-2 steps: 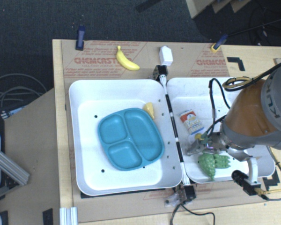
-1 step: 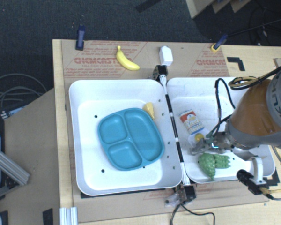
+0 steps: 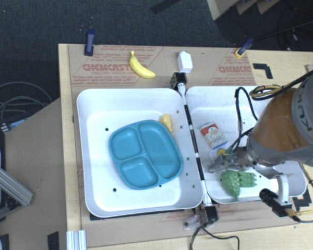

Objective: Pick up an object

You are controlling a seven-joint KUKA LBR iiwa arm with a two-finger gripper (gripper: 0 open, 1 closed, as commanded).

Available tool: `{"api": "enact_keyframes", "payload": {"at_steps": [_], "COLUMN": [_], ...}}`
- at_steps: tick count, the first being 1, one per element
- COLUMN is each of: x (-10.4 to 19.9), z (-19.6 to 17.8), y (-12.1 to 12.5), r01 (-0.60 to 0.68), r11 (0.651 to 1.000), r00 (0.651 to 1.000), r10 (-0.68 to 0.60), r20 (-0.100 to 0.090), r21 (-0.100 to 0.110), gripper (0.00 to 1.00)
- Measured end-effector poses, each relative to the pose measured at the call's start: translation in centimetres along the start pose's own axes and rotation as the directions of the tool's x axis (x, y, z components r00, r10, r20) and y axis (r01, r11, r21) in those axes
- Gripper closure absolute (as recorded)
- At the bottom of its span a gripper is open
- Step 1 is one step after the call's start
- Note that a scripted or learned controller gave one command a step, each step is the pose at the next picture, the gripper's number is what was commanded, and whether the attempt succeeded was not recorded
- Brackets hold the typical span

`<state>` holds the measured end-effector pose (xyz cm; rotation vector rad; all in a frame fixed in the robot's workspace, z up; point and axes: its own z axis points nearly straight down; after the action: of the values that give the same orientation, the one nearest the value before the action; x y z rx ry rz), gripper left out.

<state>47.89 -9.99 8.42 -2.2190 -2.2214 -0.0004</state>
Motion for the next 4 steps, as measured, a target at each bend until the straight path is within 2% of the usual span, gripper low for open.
{"api": "enact_keyframes", "payload": {"at_steps": [4], "x": [-0.44], "z": [0.0], "y": [-0.01], "r01": [-0.001], "r11": [1.0], "r00": [1.0], "r10": [0.001], "r20": [0.001], "r21": [-0.001], "gripper": [0.0]}}
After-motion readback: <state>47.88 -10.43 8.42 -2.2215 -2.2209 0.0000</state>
